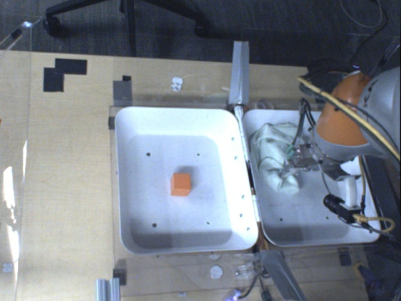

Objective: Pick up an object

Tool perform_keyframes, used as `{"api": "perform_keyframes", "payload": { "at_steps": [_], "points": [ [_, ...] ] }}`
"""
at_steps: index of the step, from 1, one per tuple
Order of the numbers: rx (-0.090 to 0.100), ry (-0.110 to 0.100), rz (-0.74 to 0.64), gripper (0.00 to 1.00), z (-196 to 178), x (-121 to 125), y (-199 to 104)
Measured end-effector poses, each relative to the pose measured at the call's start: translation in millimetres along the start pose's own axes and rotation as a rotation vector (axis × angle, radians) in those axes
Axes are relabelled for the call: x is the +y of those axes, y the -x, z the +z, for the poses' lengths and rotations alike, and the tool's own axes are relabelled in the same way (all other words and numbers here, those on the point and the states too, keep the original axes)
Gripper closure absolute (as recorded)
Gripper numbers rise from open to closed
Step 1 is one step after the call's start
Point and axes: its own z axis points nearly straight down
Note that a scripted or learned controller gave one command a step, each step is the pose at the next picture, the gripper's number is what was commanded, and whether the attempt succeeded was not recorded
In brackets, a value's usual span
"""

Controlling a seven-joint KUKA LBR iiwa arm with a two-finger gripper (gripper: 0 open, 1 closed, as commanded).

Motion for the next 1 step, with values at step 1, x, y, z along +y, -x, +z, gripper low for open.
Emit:
{"api": "perform_keyframes", "payload": {
  "at_steps": [1],
  "points": [
    [-0.003, -0.007, 0.320, 1.00, -87.0, 52.1, -15.9]
  ]
}}
